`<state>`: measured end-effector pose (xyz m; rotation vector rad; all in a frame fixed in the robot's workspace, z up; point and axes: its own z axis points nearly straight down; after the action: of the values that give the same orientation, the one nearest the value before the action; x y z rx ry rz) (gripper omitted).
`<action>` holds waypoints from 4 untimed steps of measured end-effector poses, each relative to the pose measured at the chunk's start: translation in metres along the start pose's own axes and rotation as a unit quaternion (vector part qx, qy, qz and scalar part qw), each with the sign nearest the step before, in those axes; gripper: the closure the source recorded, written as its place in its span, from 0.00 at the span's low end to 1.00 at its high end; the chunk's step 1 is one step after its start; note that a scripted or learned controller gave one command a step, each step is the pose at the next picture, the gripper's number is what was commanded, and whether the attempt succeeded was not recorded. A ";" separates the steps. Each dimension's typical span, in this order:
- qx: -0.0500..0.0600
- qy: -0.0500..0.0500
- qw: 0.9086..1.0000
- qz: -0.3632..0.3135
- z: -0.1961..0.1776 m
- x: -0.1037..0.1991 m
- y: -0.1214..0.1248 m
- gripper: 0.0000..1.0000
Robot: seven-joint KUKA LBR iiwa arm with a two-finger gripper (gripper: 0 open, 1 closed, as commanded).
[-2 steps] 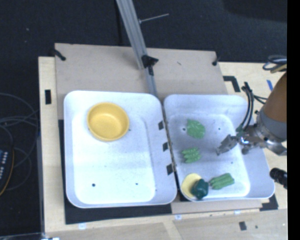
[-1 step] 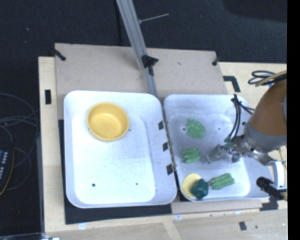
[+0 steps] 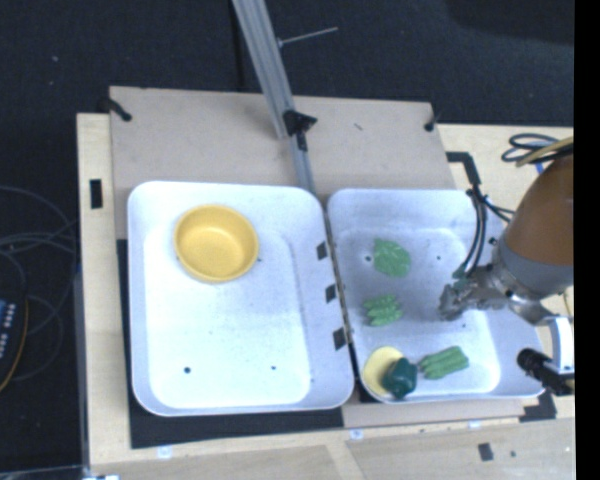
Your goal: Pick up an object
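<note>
The right bin [image 3: 420, 208] holds three green toys: one near its middle top [image 3: 390, 258], one below it [image 3: 383, 311], and a long one [image 3: 443, 362] toward the front. A small yellow cup [image 3: 378, 366] with a dark green piece [image 3: 401, 377] against it lies at the bin's front left corner. My gripper [image 3: 454, 302] hangs over the right part of this bin, above and right of the long green toy, with nothing seen between its fingers. The arm's orange band [image 3: 545, 218] rises behind it.
A yellow bowl [image 3: 216, 243] sits at the back left of the left bin [image 3: 230, 368]. A metal pole [image 3: 265, 53] slants up from between the bins. Cables [image 3: 530, 150] lie at the bench's right edge.
</note>
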<state>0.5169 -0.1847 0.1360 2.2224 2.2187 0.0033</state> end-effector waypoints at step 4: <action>0.001 0.000 1.000 -0.003 -0.081 0.107 0.034 1.00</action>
<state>0.5511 -0.0775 0.2168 2.2165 2.2269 0.0017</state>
